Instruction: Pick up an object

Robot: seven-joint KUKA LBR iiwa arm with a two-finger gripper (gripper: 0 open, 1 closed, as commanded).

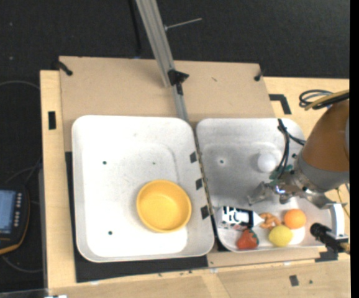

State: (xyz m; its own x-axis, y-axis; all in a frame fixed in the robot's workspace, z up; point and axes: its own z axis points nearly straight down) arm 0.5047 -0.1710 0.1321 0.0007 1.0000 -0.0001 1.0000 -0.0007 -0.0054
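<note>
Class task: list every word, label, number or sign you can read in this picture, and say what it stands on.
No text can be read.
Black-and-white object in the right bin: white marks on its black part, too blurred to read.
Handheld device left of the bench: lit bluish screen, too small to read.

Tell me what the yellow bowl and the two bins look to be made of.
Yellow bowl: probably plastic, smooth with an even, saturated colour and a soft sheen. Left bin and right bin: likely moulded plastic, matte white with rounded corners; the right one looks greyer, perhaps scuffed.
</note>
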